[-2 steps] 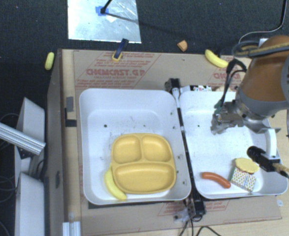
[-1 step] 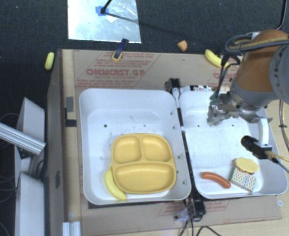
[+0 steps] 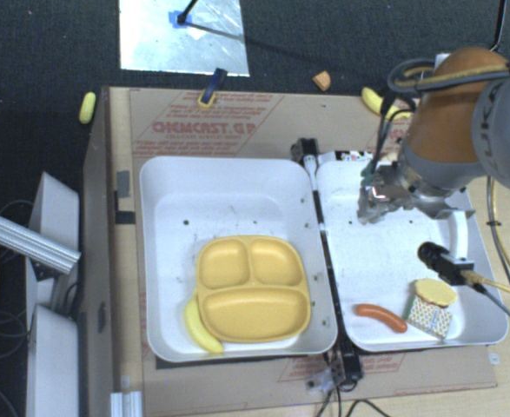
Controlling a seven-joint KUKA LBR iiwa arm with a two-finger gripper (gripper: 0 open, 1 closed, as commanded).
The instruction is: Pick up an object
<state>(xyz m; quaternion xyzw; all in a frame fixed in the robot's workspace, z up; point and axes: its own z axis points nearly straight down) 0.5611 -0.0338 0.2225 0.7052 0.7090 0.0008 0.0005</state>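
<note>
Reaching arm: the grey KUKA arm with an orange band (image 3: 450,120) comes in from the right, over the right shallow white bin (image 3: 367,268).
Gripper: the two-finger gripper (image 3: 374,202) is above that bin's far left part, near the divider.
Grip state: cannot tell whether wide or narrow.
Right bin things: an orange-red sausage-shaped toy (image 3: 380,317) lies at the near edge, with a small patterned box with a yellow lid (image 3: 432,307) just beside it, both well apart from the gripper.
Left shallow white bin (image 3: 228,207): a yellow three-compartment plastic tray (image 3: 253,289), with a yellow banana (image 3: 198,328) against its near left edge.
</note>
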